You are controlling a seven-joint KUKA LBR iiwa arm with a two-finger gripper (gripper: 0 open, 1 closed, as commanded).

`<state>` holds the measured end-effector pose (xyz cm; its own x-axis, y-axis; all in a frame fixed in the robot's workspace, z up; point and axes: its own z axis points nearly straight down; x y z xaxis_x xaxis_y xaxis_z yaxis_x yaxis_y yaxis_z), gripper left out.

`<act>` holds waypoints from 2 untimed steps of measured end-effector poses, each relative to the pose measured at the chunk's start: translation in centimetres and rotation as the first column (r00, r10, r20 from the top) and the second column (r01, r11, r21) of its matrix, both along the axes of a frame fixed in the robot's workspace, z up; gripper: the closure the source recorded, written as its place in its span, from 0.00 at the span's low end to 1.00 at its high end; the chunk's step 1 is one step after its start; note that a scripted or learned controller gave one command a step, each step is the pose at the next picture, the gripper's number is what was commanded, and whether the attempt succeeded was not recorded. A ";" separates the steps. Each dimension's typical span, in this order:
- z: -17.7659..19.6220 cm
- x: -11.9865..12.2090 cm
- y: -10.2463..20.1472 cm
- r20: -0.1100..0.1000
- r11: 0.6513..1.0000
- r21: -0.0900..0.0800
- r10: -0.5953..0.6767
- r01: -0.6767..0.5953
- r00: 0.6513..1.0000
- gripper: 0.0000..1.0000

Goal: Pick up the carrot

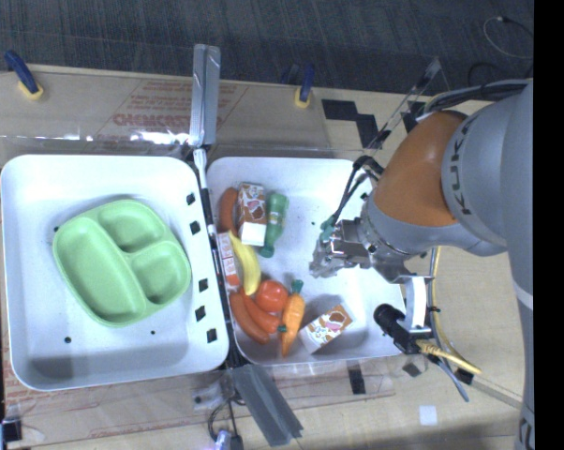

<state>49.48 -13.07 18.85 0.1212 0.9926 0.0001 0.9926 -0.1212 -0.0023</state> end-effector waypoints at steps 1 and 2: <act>0.0 0.0 0.0 0.000 1.000 0.000 -0.001 0.001 1.000 0.00; -9.8 -1.9 1.7 0.000 0.965 0.002 0.262 -0.262 0.965 0.00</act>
<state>47.62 -11.40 9.08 -0.1435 0.9896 0.0021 0.9896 0.1435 -0.0029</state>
